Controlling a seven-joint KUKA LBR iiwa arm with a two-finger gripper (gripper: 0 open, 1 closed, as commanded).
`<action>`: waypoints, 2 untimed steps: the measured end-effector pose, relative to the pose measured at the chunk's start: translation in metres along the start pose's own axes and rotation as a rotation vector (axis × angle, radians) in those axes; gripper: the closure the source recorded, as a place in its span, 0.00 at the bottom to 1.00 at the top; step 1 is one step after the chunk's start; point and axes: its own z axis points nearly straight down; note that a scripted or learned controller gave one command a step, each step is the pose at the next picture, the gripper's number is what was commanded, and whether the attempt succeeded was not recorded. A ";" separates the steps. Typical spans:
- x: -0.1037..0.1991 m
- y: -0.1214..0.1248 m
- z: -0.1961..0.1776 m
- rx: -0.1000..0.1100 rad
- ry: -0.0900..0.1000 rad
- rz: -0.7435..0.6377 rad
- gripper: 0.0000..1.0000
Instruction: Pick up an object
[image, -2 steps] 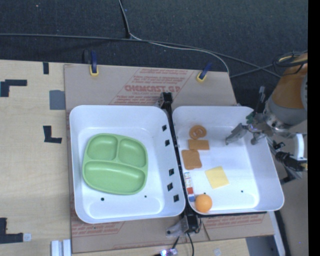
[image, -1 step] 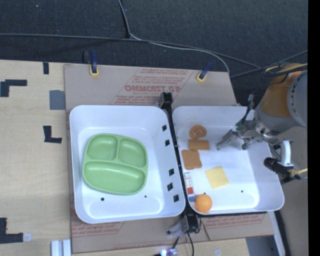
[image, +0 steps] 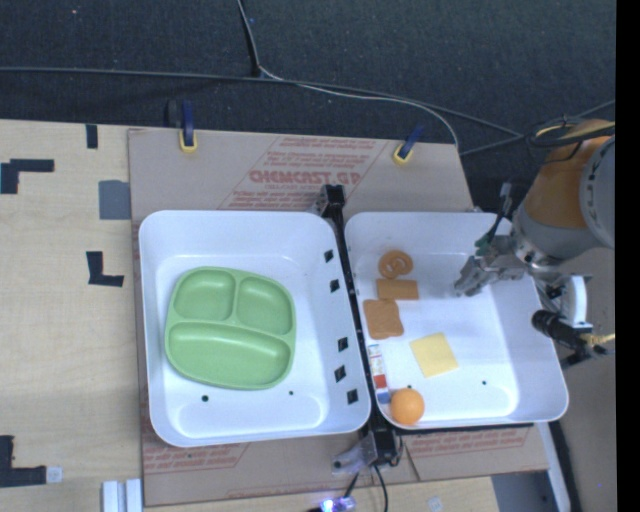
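Note:
The right white bin (image: 530, 395) holds several small food items. A round tan swirl piece (image: 395, 264) lies near its upper left, with a small orange-brown block (image: 397, 290) just below it and a brown square slab (image: 383, 318) under that. A yellow square slice (image: 434, 354) lies mid-bin, and an orange ball (image: 406, 406) sits at the bin's lower left corner. My gripper (image: 474, 279) hangs over the right part of this bin, to the right of the brown pieces, with nothing seen between its tips. The arm comes in from the right edge.
The left white bin (image: 160, 240) holds a green divided plate (image: 231, 328). A black divider with clips (image: 345, 300) runs between the bins. Two clamps (image: 186, 135) hold the cardboard sheet at the back. A cable (image: 300, 82) crosses the dark floor beyond.

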 end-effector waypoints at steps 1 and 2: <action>0.009 0.002 -0.046 -0.006 0.000 0.001 1.00; 0.010 0.003 -0.083 -0.005 0.000 0.002 1.00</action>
